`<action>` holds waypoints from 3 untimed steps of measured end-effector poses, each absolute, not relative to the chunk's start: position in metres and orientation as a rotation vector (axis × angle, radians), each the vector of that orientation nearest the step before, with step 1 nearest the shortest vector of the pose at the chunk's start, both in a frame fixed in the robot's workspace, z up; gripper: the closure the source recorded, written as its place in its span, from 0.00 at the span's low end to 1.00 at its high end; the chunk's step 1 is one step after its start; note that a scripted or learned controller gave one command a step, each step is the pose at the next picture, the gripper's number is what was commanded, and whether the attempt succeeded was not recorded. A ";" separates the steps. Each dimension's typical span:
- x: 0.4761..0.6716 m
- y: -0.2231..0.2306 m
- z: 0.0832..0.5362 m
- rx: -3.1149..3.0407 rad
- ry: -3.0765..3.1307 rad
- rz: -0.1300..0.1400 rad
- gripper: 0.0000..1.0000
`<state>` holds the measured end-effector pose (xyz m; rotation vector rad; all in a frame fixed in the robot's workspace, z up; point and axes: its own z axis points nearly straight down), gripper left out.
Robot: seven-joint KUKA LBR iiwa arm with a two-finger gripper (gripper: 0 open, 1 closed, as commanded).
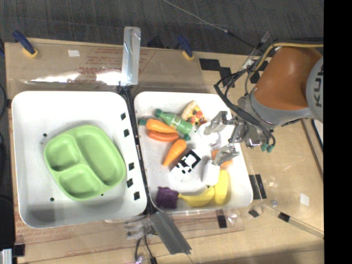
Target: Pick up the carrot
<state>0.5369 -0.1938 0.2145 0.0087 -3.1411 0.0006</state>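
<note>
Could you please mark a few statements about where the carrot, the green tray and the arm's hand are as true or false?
1. The carrot lies in the right bin. True.
2. The green tray sits in the right bin. False: it sits in the left bin.
3. The hand holds the carrot. False: the carrot lies apart from it.
4. A banana lies near the right bin's front edge. True.

- Two white bins: left bin (pixel 22 147), right bin (pixel 148 100)
- One green divided plate (pixel 83 161)
- Three carrots (pixel 174 152) (pixel 159 126) (pixel 160 137)
- Two bananas (pixel 222 187) (pixel 195 198)
- One green bottle (pixel 175 121)
- One pizza slice (pixel 193 113)
- One purple item (pixel 166 197)
- One black-and-white tag block (pixel 186 162)
</note>
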 end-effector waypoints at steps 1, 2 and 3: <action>0.509 -0.210 0.116 -0.055 -3.170 0.012 0.00; 0.540 -0.157 0.094 -0.153 -3.144 -0.001 0.00; 0.542 -0.102 0.092 0.075 -3.140 -0.001 0.00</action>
